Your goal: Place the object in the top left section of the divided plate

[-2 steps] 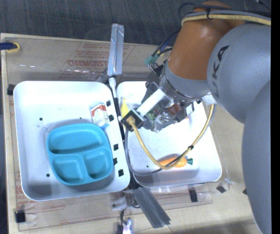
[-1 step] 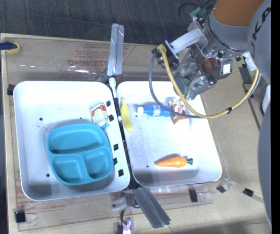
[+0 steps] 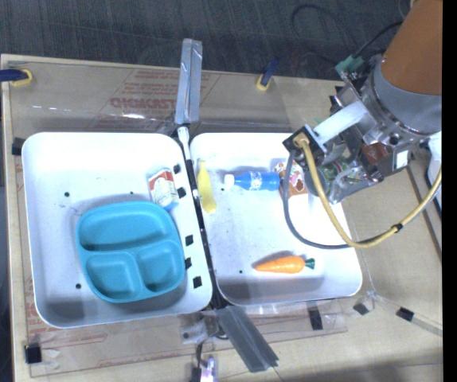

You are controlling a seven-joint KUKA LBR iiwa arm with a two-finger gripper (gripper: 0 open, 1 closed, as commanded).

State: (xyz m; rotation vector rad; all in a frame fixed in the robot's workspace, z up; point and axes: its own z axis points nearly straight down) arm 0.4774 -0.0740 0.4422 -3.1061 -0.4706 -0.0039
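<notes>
In the left bin (image 3: 53,181), toward its near right corner: blue plate (image 3: 121,225), flat, slightly turned, split into one long section on the far side and two smaller ones on the near side. Just beyond the plate's far right corner: small red-and-white carton (image 3: 162,187), close against the wall shared with the right bin.

Across that wall, in the right bin (image 3: 332,270): yellow banana (image 3: 205,188), lying lengthwise along the left wall. Next to the right: blue bottle (image 3: 256,181) on its side, white cap pointing left toward the banana, near it. At the bottle's right end: small brown-and-red packet (image 3: 295,181), too blurred to name better, just beside the bottle. Nearer the front wall, well apart from those: orange carrot (image 3: 279,265), lying crosswise, green end pointing right.

Over the far right part of the right bin: gripper (image 3: 330,183), reaching in from the right, tilted, just right of the packet; touching it or not, cannot tell. Open or closed: cannot tell.

Plate well apart from the gripper, to its left, in the other bin, with banana, bottle and packet between. Which loose thing counts as the task's object: cannot tell; packet nearest the gripper, then bottle.
</notes>
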